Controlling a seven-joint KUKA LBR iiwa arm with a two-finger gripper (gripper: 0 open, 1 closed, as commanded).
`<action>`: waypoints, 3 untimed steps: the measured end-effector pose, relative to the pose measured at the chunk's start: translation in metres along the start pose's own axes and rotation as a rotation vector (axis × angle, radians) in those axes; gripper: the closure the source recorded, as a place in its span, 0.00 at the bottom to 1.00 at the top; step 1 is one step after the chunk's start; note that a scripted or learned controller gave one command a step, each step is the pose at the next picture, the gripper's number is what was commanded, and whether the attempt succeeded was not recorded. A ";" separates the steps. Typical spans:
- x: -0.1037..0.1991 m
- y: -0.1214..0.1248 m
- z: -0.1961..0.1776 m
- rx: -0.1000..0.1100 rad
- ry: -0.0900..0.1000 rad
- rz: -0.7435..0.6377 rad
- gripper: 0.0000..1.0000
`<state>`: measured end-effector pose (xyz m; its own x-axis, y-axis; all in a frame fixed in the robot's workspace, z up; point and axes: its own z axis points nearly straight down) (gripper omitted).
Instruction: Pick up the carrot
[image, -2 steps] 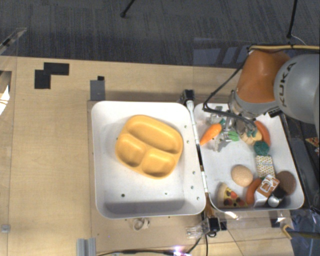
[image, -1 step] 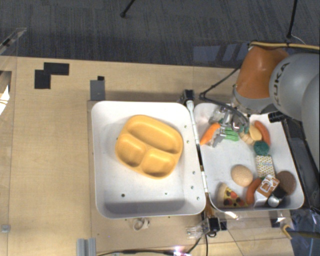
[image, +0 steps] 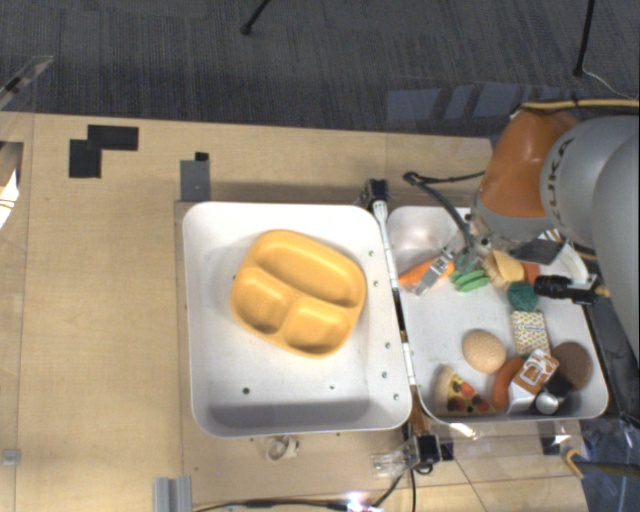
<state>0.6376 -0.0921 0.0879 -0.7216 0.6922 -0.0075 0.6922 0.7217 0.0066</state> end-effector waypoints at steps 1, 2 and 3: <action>-0.001 0.005 0.000 0.000 -0.001 0.180 0.00; 0.005 -0.020 0.000 0.001 0.000 0.447 0.00; 0.003 -0.016 -0.014 -0.006 -0.007 0.437 1.00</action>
<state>0.6240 -0.1014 0.1016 -0.3608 0.9326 -0.0094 0.9324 0.3609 0.0166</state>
